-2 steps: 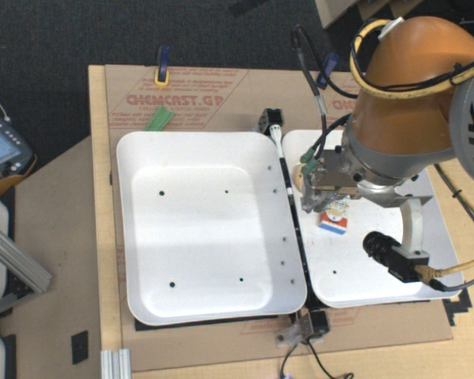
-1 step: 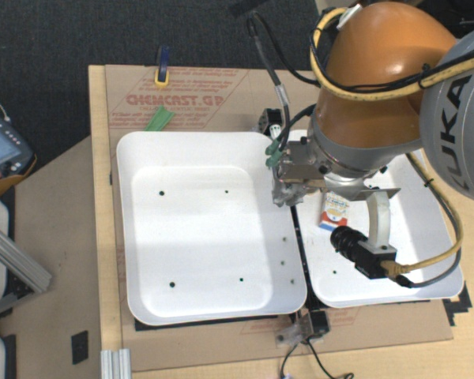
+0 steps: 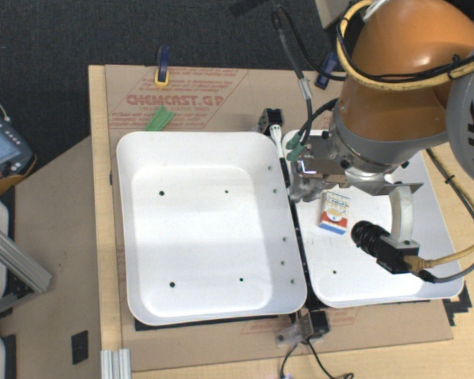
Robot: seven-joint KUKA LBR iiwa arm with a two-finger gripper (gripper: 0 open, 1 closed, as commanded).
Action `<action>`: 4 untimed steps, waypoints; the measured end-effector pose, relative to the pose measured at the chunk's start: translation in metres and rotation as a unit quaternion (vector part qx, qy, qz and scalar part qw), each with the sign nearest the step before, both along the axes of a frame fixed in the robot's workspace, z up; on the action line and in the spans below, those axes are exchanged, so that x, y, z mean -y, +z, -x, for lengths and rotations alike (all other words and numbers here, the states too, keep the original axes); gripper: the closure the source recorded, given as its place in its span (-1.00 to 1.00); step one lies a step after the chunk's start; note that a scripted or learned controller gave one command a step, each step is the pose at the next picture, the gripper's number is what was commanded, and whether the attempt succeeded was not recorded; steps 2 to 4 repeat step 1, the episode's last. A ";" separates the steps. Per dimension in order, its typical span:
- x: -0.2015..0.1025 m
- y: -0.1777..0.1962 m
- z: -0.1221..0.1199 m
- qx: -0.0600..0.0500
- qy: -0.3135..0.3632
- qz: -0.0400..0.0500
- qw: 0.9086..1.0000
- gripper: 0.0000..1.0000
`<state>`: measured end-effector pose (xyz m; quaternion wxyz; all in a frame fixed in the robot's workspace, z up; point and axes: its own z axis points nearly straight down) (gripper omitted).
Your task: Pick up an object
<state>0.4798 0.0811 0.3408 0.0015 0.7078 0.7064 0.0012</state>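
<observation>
Gripper (image 3: 320,181) hardware sits low over the right bin (image 3: 363,287), mostly hidden under the arm's orange band (image 3: 407,34) and grey wrist, so I cannot tell whether it is released or clenched, and I see nothing held in it.

My target, a small carton (image 3: 334,212) in white, orange and blue, lies flat on the right bin's floor. It is just below and right of the gripper, and near the wall that the right bin shares with the left bin (image 3: 197,290).

Risks as I judge them from here:
- The gripper looks offset from the carton, so a straight descent could close on bare floor.
- That shared wall is close, and a finger could strike it or wedge against it.
- A black cable fitting (image 3: 381,247) hangs just right of the carton and could nudge or drag it.
- The flat, light carton could slide away rather than lift.
</observation>
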 end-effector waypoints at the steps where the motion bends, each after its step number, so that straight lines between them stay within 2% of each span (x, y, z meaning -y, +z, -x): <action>1: 0.049 -0.011 0.001 -0.003 -0.001 0.000 1.000 1.00; 4: 0.049 -0.011 0.001 -0.003 -0.001 0.000 1.000 1.00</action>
